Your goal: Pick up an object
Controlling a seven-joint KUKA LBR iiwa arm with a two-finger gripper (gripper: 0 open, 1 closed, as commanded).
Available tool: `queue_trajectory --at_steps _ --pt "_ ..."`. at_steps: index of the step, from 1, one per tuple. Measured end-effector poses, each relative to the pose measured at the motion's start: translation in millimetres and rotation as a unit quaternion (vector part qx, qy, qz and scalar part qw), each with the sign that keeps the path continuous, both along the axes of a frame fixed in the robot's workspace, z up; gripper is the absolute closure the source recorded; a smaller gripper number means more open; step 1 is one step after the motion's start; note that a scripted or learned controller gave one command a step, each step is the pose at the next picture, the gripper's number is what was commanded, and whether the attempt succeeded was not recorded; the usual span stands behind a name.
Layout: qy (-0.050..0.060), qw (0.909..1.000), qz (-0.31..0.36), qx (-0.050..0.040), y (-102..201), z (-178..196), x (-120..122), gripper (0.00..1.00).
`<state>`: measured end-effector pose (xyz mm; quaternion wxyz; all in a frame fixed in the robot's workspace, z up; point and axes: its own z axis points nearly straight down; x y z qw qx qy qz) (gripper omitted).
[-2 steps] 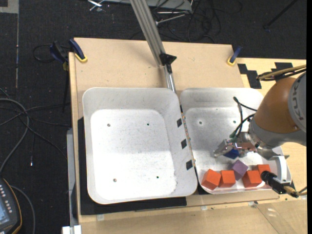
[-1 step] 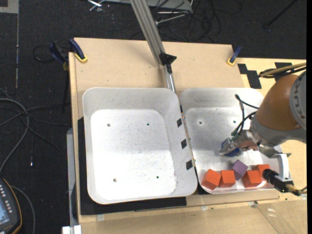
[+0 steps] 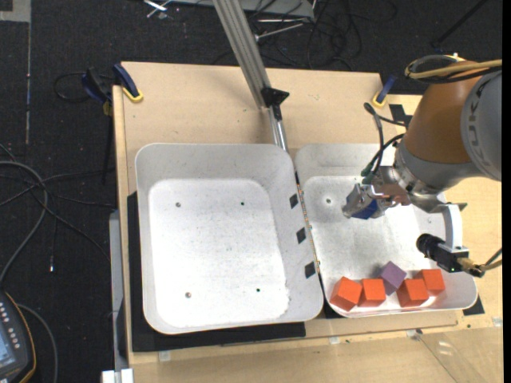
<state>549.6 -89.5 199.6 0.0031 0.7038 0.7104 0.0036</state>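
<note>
Camera view is showing the gripper [image 3: 361, 206] hovering mid-right over the right bin [image 3: 335, 166], jaw state unclear, with blocks [image 3: 375, 292] lying lower right.

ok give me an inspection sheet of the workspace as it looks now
surface: wooden bench bearing a left bin and a right bin, both white
job's things: four orange blocks and a purple block along the right bin's near edge
clutter: nothing seen
grippers: hand over the right bin, something blue at its tip, grasp unclear
cables: black cables on the arm; more on the floor
surroundings: dark floor, metal pole, bench clamps
</note>
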Motion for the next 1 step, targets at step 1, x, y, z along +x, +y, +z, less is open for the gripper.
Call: queue_trajectory --at_steps 1 --pt "0.005 1.0 0.001 0.0012 75.6 -5.0 8.5 1.0"
